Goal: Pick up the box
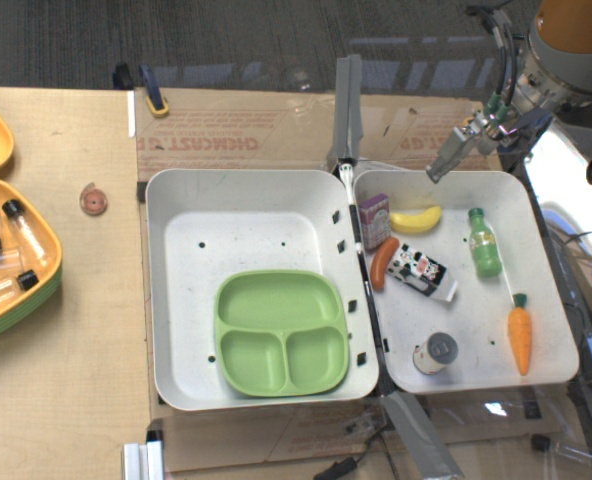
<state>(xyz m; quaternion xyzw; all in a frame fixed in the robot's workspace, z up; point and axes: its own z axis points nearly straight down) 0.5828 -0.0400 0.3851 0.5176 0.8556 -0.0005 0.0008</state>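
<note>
While the gripper [439,171] hangs over the far edge of the right bin [551,268], the little purple box [374,218] sits lower in the picture and off to the left of it, so the arm [566,28] would have to go down and toward the middle wall to reach it. Whether the gripper is spread wide or squeezed together, I cannot tell. The box is in the right bin, right up against the wall that the two bins share, and its long side seems to run along that wall. A yellow banana [416,219] lies just beside the box on its right, and a red sausage [382,264] lies just in front of it, so there is not much room on those sides. Also in this bin are a black and white packet [422,271], a green bottle [484,245], a carrot [519,339] and a small can [436,352]. The left bin [176,228] holds a green plate [281,333] with three parts, and nothing lies on it.
</note>
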